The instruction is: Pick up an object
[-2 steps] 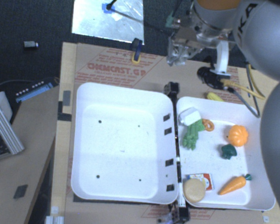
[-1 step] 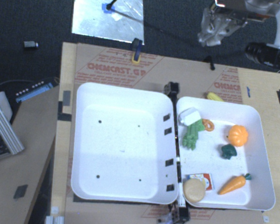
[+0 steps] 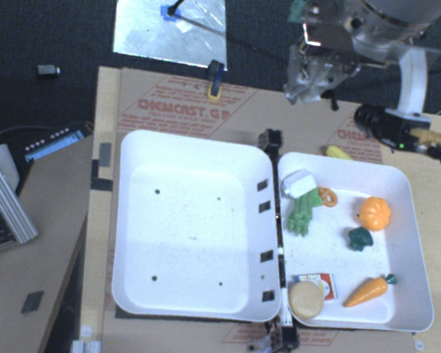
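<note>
I see the gripper (image 3: 309,83) at the top of the frame, right of centre, above the brown board (image 3: 189,106) and behind the bins; I cannot tell how its fingers stand. The right bin (image 3: 414,231) holds an orange ball (image 3: 374,212), a carrot (image 3: 367,291), a green toy (image 3: 302,212), a dark green piece (image 3: 360,239) and a round tan disc (image 3: 306,300). The left bin (image 3: 188,223) sits mid-frame. Dark carpet and a shiny sheet (image 3: 172,16) fill the upper left.
</note>
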You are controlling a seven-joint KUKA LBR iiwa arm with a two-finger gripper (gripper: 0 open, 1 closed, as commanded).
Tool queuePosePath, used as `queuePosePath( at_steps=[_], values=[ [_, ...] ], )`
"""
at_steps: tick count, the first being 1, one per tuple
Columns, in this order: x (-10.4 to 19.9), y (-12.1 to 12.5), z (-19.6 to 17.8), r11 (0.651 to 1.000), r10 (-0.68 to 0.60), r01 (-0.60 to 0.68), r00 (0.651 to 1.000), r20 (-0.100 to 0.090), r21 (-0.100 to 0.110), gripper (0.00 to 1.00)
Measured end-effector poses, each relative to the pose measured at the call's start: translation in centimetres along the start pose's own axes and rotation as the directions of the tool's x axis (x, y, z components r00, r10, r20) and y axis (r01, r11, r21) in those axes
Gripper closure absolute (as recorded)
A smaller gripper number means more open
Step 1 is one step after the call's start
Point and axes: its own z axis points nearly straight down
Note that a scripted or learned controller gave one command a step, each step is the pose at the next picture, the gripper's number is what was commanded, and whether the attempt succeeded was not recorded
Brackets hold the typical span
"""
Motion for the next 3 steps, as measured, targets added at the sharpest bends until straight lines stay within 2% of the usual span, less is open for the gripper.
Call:
queuePosePath(
  at_steps=[1, 2, 3],
  values=[
    [4.5, -6.3, 0.0, 1.000, -0.002, 0.002, 1.000, 0.000, 0.001, 1.00],
    [8.2, -7.5, 0.1, 1.000, 0.000, 0.000, 1.000, 0.000, 0.000, 1.00],
    [1.3, -1.8, 0.1, 1.000, 0.015, -0.015, 1.000, 0.003, -0.003, 1.00]
  ],
)
